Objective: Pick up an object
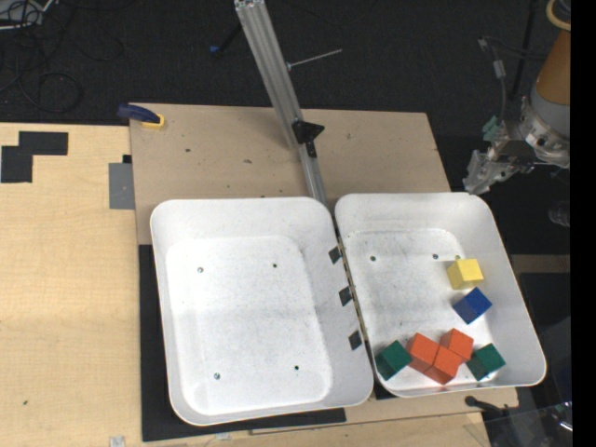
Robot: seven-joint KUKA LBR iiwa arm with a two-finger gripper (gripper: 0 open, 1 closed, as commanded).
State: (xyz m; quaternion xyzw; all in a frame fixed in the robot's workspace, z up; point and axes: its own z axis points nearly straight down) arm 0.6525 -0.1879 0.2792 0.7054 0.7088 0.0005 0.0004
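While the arm (557, 73) is reaching in at the upper right, its upper part is running out of view past the top edge, so just the orange band and grey wrist are showing. Its gripper (486, 168) is hanging above the dark floor just beyond the right bin (410, 214), near that bin's far right corner and touching no block; against the dark background I cannot tell how it is set. Inside the right bin, a yellow block (465, 272) is lying near the right wall with a blue block (472, 304) just beside it. Along the near wall, two orange blocks (440, 352) are crowding together so their edges are hard to separate, flanked by a green block (393, 358) and another green block (485, 361). The left bin (244, 214) is sitting alongside.
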